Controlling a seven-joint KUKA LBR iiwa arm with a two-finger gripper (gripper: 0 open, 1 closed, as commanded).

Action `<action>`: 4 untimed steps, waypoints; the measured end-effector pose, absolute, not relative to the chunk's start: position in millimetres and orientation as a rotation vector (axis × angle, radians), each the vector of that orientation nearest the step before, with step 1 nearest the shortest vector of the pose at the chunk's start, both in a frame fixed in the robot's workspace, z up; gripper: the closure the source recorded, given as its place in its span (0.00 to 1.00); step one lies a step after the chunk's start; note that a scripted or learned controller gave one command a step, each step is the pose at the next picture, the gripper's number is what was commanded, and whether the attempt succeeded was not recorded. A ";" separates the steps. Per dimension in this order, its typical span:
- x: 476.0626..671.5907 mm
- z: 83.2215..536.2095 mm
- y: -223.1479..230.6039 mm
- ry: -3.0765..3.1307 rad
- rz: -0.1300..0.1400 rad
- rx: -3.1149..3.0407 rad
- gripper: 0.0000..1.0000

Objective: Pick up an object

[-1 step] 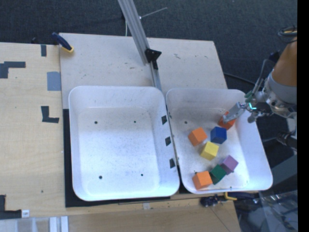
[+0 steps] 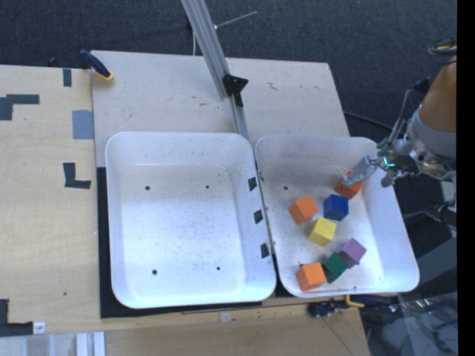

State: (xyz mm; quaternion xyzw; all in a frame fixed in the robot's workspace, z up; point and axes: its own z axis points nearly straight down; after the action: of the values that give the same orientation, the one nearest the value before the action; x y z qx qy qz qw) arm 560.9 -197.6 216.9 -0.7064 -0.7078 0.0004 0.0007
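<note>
While the arm is reaching in from the frame's right, its gripper (image 2: 361, 173) is hanging over the right bin (image 2: 393, 232), touching a red-orange block (image 2: 349, 188) at centre right; whether it's pinching: cannot tell. Other blocks are lying lower.

No readable text, labels, brands or numbers anywhere. The bench (image 2: 44, 221) carries only plain grey tape marks (image 2: 82, 124), and the blocks (image 2: 323, 231) and bins (image 2: 119, 150) bear no lettering.
</note>
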 end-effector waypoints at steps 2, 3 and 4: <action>566.8 96.9 -189.0 -2.219 0.007 -2.215 0.00; 566.1 91.1 -188.6 -2.221 0.004 -2.219 0.00; 566.0 100.9 -188.2 -2.222 0.004 -2.217 1.00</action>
State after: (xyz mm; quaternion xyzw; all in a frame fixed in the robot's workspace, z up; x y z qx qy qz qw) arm 566.0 -188.2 100.9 -0.7064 -0.7079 0.0013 0.0016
